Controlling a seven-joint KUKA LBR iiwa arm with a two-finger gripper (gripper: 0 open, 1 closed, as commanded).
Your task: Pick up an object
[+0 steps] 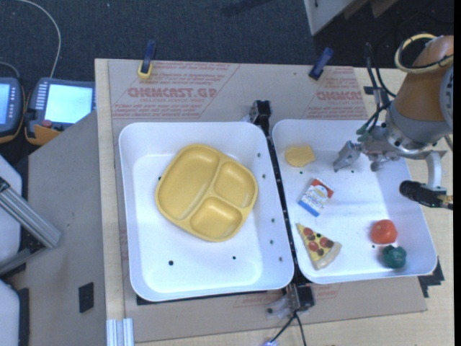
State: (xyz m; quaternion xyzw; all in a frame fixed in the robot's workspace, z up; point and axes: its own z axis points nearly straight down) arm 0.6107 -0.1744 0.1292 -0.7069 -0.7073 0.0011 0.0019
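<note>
Toy pizza slice in right bin, end effector spread open above bin's far side, holding nothing.

One fixed camera looks down at a slant, taking in both white bins at mid-frame from above

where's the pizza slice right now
The pizza slice lies in the right bin, near its front left corner, just below the small carton and left of the tomato.
</note>
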